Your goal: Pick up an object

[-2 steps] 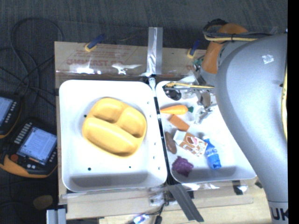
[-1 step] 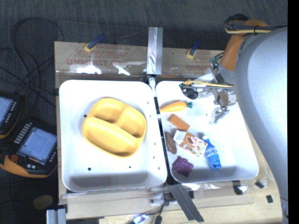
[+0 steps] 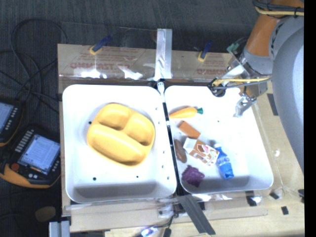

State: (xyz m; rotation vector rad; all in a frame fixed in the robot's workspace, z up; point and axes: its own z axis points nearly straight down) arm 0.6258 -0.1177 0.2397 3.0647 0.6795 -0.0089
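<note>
Small toy objects, orange plastic carrot (image 3: 183, 112) among them, lay in right white bin (image 3: 256, 132); grey two-finger gripper (image 3: 243, 105) hovered at two o'clock, grip state unclear.

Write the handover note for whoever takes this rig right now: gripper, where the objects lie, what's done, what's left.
Gripper: over the far right corner of the right bin, nothing seen in it; whether open or shut is unclear from this view.
Left bin: one large yellow bread-shaped toy.
Right bin: toy carrot at the far end, brown block below it, dark brown piece by the divider, small carton, blue bottle, purple grapes nearest the front.
Done: nothing lifted yet.
Left: choose an object, descend, grasp, lift. The carrot lies closest to the gripper.
</note>
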